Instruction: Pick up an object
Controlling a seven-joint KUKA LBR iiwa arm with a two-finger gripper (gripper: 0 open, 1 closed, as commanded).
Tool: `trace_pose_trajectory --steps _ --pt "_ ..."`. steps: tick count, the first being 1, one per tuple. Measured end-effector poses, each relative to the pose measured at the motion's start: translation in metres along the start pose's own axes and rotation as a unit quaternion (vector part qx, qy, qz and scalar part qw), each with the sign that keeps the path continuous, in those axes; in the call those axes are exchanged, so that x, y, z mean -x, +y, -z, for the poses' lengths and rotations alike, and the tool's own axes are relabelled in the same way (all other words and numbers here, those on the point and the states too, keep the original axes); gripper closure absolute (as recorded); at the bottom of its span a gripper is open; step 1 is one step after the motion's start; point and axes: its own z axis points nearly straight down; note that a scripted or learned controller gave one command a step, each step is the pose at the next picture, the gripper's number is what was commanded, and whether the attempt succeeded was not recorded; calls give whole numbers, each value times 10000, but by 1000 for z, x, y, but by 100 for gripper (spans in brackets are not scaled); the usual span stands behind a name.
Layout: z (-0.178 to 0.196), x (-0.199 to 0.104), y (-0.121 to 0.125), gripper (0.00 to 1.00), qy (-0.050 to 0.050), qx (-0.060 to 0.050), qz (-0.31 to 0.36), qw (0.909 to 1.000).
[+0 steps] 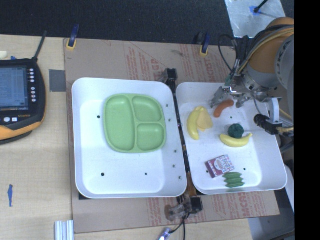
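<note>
Camera view, small orange-red sausage, smooth and curved, gripped in closed pincer, over right bin.

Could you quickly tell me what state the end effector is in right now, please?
End effector: over the right bin, around the orange sausage-shaped toy; open or closed cannot be told.

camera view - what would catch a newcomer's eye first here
Probably the green divided plate, lying alone in the left bin. Next, the toy food in the right bin: a banana, a yellow pepper, and an orange sausage right at the gripper near the far edge.
</note>
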Motion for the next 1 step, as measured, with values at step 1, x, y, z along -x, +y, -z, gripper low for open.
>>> trace_pose_trajectory --steps 1 --pt "-24 28 -1 0 -4 -9 -15 10000"
